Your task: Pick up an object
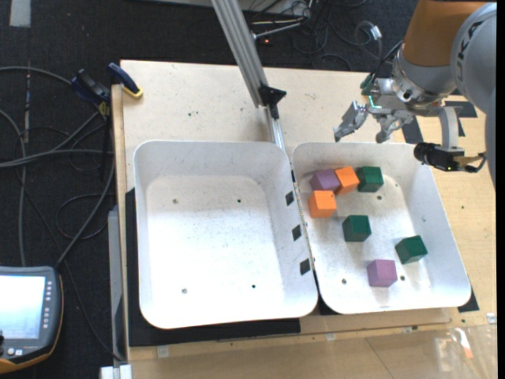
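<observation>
My arm (454, 30) enters at the upper right of the frame, its orange band topmost and grey wrist below. My end effector (364, 129) hangs right of center, fingers spread apart, gripping nothing, pointing lower left.

Fingers (365, 129) spread, empty, above right bin (442, 235); seven blocks inside.

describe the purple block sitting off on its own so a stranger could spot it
Look in the right-hand bin, at the end nearest the camera. The purple block sits alone there, the green block its nearest neighbour; the other purple block touches an orange one.
</observation>
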You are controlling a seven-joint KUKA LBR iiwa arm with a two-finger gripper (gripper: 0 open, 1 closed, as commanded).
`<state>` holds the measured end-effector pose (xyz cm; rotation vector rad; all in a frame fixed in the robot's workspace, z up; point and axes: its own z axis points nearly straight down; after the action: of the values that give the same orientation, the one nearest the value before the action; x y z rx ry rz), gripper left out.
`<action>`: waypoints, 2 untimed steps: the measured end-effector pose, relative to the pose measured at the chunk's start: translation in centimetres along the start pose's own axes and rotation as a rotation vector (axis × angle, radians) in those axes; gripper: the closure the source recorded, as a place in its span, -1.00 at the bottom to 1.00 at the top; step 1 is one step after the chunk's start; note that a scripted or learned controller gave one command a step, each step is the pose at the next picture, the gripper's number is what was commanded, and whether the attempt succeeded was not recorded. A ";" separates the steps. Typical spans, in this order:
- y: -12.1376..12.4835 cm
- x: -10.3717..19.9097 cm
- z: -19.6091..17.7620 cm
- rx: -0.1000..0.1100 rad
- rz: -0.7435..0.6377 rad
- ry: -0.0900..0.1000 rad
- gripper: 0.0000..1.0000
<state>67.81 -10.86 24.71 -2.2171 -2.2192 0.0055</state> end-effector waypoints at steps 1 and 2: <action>0.0 0.0 -0.3 -0.003 -0.002 -0.001 -1.00; 0.3 -0.3 4.2 -0.001 0.001 -0.001 -1.00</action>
<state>68.10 -11.15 20.54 -2.2187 -2.2191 0.0058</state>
